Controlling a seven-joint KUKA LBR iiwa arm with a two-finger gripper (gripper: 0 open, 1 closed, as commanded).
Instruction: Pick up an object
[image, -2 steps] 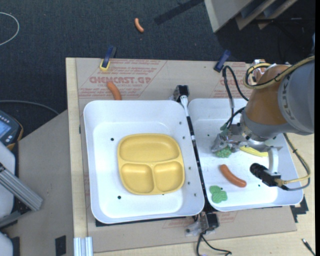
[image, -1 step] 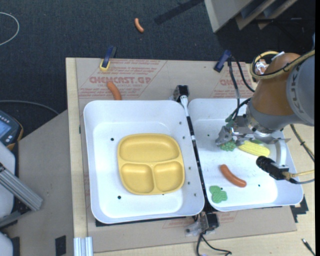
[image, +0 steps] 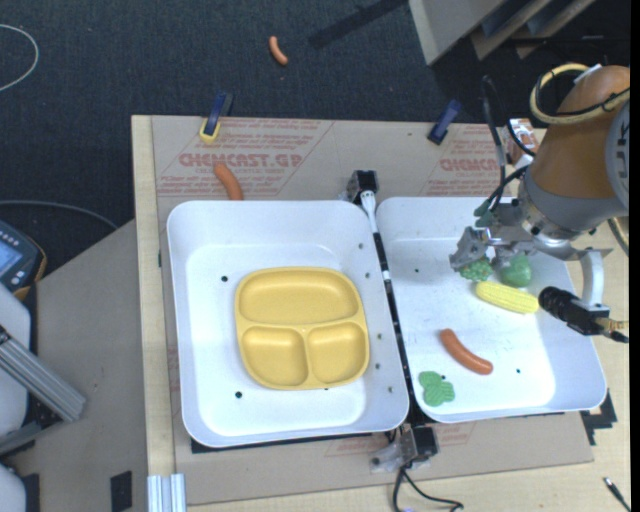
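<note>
Metal two-finger gripper (image: 484, 252) low at right white bin's (image: 420, 225) far edge, over small green toy vegetable (image: 517, 271); finger state impossible to tell.

The arm (image: 580, 140) reaches in, claw (image: 480, 250) pointed down.

Pale yellow divided plate (image: 300, 327) sits in the white left bin (image: 195, 260). The white right bin (image: 420, 225) holds a bright yellow corn cob (image: 507, 297), an orange-red sausage (image: 466, 352) and green leafy pieces (image: 435, 388). At upper left, an orange sausage (image: 229, 181) lies on tan board (image: 300, 155) printed with red lettering.
</note>
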